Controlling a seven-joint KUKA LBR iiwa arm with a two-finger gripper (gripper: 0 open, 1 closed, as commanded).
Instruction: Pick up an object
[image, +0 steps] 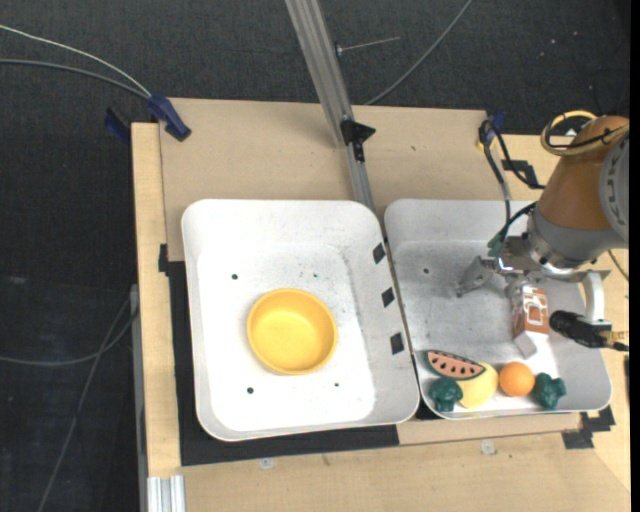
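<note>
My gripper (498, 300) hangs over the middle of the right bin (440, 240), under the orange band (583, 190) of the arm. Its two fingers are spread apart, one reaching left (468, 284) and one pointing toward the front (528, 312); the gripper is open, with bare bin floor between the fingers. Along the right bin's front edge lie a watermelon slice (456, 363), a yellow fruit (482, 385), an orange (516, 380) and two green pieces (446, 393) (548, 390). A yellow bowl (291, 330) sits in the left bin (230, 240).
A metal pole (330, 90) slants up from between the bins at the back. Cables (505, 165) run along the arm at the right bin's back corner. The wooden bench (260, 150) surrounds both bins.
</note>
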